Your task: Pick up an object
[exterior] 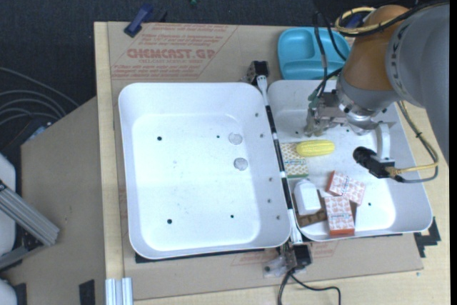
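The right bin (407, 214) holds a yellow corn cob (315, 148) near its left wall. A patterned green-and-white pad (293, 161) lies against the cob's left end. Toward the front sit a white block (308, 196), a brown piece (308, 219) and two red-and-white packets (345, 186) (340, 215). My gripper (314, 122) hangs at the back of this bin, just behind the corn cob and pointing down at it. I see nothing held in it.
The left bin (143, 100) shows two small round marks on its floor. A light blue tray (303, 53) stands behind the right bin. The grey arm with its orange band (371, 57) covers the bin's back right corner.
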Motion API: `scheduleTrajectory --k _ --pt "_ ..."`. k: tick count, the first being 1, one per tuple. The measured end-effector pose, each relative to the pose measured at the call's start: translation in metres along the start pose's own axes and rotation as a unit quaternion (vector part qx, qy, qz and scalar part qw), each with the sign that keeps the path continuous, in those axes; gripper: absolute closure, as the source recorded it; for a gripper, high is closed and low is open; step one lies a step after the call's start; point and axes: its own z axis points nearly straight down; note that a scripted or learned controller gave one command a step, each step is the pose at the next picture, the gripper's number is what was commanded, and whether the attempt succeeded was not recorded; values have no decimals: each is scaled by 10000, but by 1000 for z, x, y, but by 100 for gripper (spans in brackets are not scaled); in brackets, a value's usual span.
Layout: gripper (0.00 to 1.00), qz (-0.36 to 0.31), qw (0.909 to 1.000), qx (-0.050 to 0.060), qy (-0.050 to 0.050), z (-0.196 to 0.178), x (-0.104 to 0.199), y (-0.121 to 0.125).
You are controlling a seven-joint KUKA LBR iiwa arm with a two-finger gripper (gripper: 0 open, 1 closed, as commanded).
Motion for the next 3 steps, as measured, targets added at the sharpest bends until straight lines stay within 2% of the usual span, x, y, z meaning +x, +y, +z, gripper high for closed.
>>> scheduleTrajectory --k 1,2,3 --pt "0 0 10000 2 0 0 0 0" --pt "0 -1 10000 -8 -9 -84 -11 -29" --pt "0 -4 10000 10 -2 20 -2 -15"
